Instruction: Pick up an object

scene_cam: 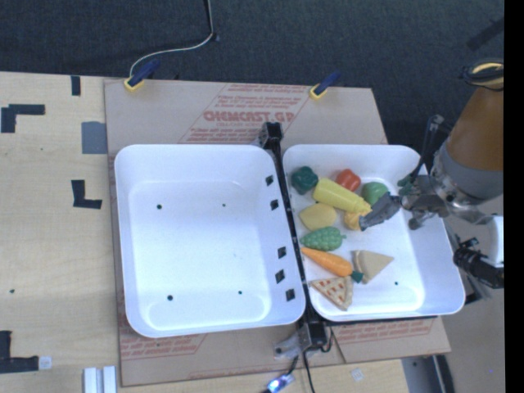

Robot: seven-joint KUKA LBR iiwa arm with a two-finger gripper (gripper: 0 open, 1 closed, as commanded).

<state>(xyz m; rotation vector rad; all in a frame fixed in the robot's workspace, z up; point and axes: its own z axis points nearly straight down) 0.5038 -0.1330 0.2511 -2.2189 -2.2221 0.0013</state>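
Observation:
The right white bin (409, 297) holds several toy foods. Among them are a yellow corn cob (336, 193), a red piece (348, 178), a dark green piece (304, 178) and a round green piece (375, 191). A pale yellow piece (318, 216), a bumpy green piece (322, 239), an orange carrot (327, 261), a beige wedge (373, 262) and a pizza slice (334, 291) also lie there. My gripper (375, 215) reaches in from the right, low in the bin, with its tip at the right end of the corn cob, just below the round green piece.
The left white bin (196, 244) sits beside the right one, with a black divider (282, 219) between them. Both rest on a cardboard sheet (237, 109) held by two clamps. The arm's grey and orange body (479, 150) stands over the right bin's far edge.

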